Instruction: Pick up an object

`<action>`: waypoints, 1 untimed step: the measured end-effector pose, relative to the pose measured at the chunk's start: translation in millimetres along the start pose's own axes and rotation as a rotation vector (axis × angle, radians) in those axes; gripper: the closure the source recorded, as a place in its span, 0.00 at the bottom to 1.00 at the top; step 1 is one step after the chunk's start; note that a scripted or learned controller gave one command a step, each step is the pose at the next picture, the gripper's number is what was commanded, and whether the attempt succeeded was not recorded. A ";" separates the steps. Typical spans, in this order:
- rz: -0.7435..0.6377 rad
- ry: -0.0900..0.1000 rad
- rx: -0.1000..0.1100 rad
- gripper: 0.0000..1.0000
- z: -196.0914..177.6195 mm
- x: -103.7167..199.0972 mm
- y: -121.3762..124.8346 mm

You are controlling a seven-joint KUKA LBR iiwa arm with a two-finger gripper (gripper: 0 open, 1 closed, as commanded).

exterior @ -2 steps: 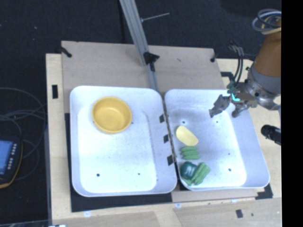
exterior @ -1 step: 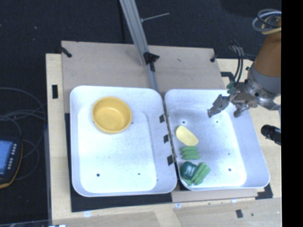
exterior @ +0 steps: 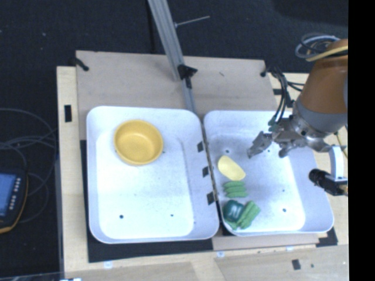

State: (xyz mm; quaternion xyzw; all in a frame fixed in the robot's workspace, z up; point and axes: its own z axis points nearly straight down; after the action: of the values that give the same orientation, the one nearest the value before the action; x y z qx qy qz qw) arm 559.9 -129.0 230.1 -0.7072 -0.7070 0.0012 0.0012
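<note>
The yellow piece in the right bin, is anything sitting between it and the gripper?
Nothing visible does. The gripper hangs over the right bin, up and to the right of the yellow piece, with bare white floor between them. The green items lie below the piece, off that path.

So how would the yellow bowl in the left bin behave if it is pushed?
The yellow bowl sits upright on a flat bin floor, so it would probably slide, not roll. It looks like thin plastic, likely light. Its raised rim may tip if pushed high.
</note>
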 end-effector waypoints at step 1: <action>0.000 0.000 0.000 0.00 48.4 6.8 -6.6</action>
State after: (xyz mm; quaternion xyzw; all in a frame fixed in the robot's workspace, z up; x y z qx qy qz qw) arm 553.1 -122.2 181.7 -0.7072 -0.7070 0.0012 0.0013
